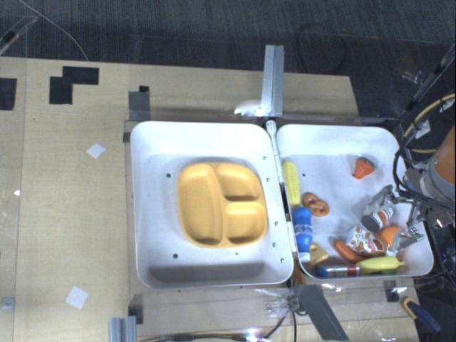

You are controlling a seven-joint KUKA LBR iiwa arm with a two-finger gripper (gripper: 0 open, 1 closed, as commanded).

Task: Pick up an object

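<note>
Arm [443,164]: grey body, orange band above wrist, black and yellow cables looped alongside. Claw [396,219]: two silvery metal fingers.

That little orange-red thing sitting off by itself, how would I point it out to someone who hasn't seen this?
Start at the right bin of the two white ones. Look toward its far right corner: the small orange-red strawberry-like toy lies alone on bare white floor. Everything else there crowds the bin's left wall and near edge.

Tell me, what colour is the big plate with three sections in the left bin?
The divided plate is yellow, seen plainly in the camera view.
</note>
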